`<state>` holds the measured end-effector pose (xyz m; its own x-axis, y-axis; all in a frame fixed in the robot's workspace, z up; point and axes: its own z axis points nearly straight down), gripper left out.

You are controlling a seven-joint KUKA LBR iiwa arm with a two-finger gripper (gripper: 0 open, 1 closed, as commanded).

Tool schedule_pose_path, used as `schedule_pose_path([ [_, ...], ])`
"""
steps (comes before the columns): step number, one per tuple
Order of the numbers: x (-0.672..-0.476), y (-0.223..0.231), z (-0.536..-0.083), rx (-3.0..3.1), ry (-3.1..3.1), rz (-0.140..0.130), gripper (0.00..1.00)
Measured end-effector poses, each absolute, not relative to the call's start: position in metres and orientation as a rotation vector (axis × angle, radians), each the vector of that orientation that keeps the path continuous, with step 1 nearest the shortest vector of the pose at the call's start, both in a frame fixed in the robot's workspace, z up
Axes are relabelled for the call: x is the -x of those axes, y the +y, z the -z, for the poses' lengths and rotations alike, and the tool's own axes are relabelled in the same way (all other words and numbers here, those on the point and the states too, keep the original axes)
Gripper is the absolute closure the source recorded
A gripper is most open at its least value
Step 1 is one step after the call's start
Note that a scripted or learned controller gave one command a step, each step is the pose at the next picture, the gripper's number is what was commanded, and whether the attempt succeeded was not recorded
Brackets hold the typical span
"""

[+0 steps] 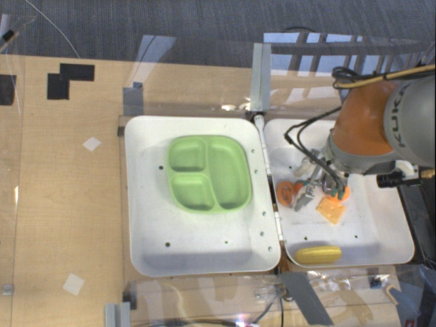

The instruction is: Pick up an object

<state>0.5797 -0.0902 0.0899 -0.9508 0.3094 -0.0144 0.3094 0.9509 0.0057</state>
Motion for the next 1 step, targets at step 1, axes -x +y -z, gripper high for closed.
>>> schedule_pose_path([
  [1, -0.6140, -0.1287, -0.0890, -0.540, 3.081, 0.000, 0.00],
])
